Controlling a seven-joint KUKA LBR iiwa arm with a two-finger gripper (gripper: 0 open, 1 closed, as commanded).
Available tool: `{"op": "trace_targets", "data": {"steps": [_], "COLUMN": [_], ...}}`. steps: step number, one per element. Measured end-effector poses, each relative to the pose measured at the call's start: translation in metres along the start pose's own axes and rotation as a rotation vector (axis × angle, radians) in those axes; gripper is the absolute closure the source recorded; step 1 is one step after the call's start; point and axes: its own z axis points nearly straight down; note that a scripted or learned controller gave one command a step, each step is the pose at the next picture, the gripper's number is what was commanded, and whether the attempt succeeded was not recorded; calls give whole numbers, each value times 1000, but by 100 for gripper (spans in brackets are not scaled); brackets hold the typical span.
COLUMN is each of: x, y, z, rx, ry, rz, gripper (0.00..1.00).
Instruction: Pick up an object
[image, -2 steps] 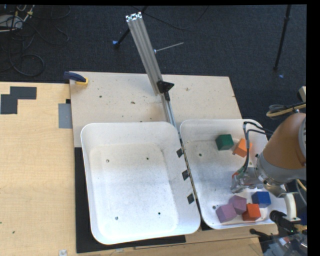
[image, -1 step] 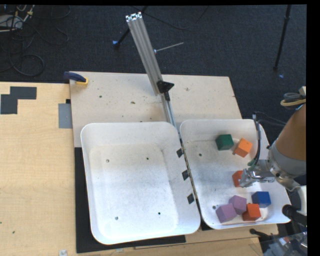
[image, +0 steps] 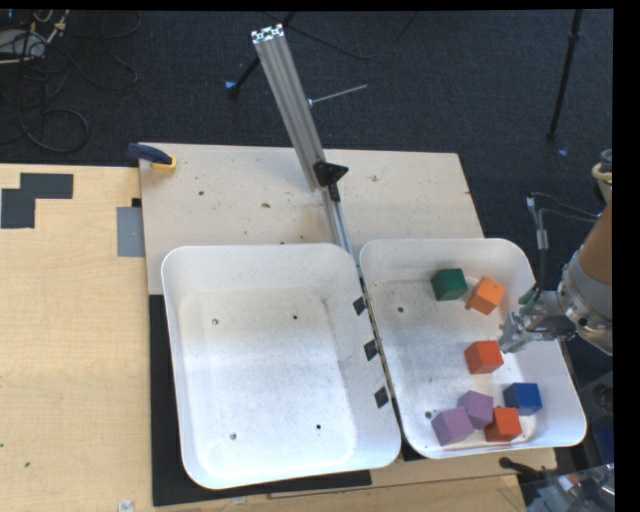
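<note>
Red block (image: 483, 356) lies in the right bin (image: 400, 400), just beside the pincer (image: 516, 335), whose grip state I cannot tell.

The two shallow plastic bins, the left bin (image: 200, 300) and the right bin (image: 420, 270), were white with tiny dark specks, and they sat on a pale speckled wooden board (image: 240, 190) beside a light tan wooden table (image: 70, 330) with dark grey patches. In the right bin lay a dark green block (image: 449, 284), a light orange block (image: 486, 295), a red-orange block (image: 483, 356), a blue block (image: 522, 397), two purple blocks (image: 464, 417) and another red-orange block (image: 504, 424). The metal gripper (image: 520, 332) was silver-grey, the slanted metal pole (image: 292, 100) was shiny grey with a black and white checked top, and the carpet floor (image: 430, 90) was dark blue-grey.
</note>
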Motion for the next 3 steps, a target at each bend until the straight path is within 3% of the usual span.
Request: {"op": "trace_targets", "data": {"steps": [1, 2, 3], "x": [-1, 53, 107], "y": [1, -6, 3], "z": [-18, -6, -5], "rx": [3, 8, 7], "ry": [1, 5, 5], "rz": [0, -3, -4], "gripper": [100, 100, 100]}}
